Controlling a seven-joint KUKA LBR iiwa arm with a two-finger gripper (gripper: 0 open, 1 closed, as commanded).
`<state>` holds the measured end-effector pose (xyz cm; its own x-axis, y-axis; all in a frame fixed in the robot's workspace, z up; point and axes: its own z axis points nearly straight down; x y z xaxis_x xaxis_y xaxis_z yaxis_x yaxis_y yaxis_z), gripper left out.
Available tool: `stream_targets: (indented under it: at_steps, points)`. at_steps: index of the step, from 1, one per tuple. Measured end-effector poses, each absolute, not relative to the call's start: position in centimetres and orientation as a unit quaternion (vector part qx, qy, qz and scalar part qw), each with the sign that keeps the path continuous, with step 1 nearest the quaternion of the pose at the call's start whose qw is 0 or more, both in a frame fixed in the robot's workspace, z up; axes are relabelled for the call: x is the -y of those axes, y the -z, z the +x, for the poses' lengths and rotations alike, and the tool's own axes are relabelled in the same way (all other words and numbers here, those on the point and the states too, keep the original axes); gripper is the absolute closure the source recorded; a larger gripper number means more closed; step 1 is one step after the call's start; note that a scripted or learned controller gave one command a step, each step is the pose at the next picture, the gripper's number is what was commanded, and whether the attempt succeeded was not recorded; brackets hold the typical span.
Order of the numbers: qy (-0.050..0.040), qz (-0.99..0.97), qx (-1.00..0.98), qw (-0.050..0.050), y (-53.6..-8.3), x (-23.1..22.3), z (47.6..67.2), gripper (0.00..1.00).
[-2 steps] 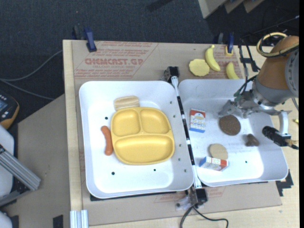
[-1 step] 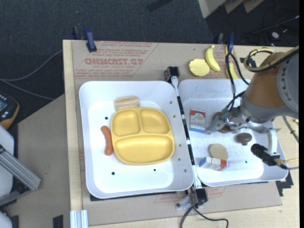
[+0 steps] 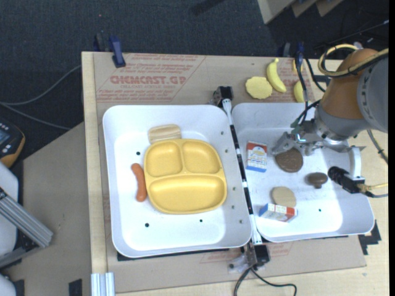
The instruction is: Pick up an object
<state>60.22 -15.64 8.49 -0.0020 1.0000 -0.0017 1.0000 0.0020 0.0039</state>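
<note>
My gripper hangs low over the right bin, near its upper middle. Directly below and touching its tip in the view is a round dark-brown disc. A small white, red and blue carton stands just left of the disc. A small brown lump lies to the lower right of it. Lower down lie a tan round piece and a red and white carton. Nothing is visibly held.
The left bin holds a yellow divided plate, an orange sausage to its left and a tan bread slice above it. A banana and a yellow lump lie on the bench behind the right bin.
</note>
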Motion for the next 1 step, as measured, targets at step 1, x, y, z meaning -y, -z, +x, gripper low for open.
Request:
stream_targets:
  at_steps: [1]
  points:
    - [0.0005,0.708,-0.706,0.0,-8.47,17.43,59.27,0.0]
